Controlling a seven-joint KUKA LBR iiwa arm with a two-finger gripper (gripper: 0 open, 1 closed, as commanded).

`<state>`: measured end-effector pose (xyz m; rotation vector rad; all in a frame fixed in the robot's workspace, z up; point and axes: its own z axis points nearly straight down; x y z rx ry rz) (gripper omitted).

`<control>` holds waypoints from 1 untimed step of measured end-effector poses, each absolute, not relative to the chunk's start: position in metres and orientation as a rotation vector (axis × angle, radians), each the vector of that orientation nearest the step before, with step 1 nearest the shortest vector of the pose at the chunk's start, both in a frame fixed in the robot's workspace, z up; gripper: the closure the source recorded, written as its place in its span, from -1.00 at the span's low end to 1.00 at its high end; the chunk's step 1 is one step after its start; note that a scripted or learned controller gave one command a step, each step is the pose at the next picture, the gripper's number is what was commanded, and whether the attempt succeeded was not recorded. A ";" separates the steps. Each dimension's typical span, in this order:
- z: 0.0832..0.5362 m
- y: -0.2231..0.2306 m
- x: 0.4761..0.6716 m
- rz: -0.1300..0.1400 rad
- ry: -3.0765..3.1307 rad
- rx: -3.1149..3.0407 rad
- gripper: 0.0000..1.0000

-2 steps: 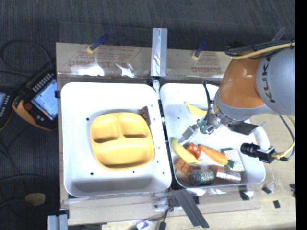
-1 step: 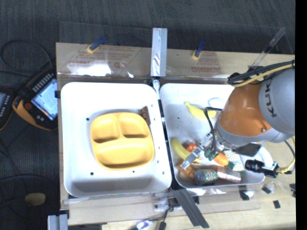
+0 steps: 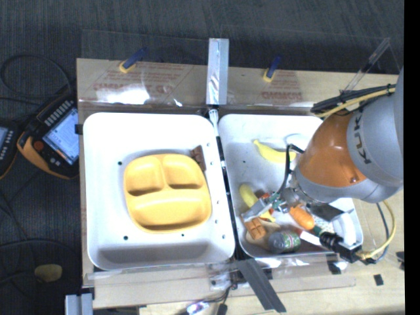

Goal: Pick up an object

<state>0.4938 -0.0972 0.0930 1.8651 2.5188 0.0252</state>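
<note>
The right bin [image 3: 230, 151] holds a heap of small things. A yellow banana [image 3: 270, 151] lies near its back. Further forward are a small yellow piece [image 3: 247, 194], an orange carrot-like piece [image 3: 302, 216], a tan waffle-like block [image 3: 254, 228] and a grey-green lump [image 3: 283, 242]. My gripper [image 3: 264, 206] is low in this bin, among the heap between the yellow piece and the orange piece. The arm's orange band [image 3: 329, 156] and grey wrist hide the bin's right half.
The left bin [image 3: 105, 176] bears a yellow divided tray [image 3: 167, 190], with a small brown thing [image 3: 197, 155] at the tray's back right corner. A ridge [image 3: 222, 176] separates the two bins. A handheld controller [image 3: 56, 136] lies off the bench to the left.
</note>
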 end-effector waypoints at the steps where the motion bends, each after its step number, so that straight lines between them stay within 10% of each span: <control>1: 0.105 -0.097 0.500 0.038 2.507 1.857 1.00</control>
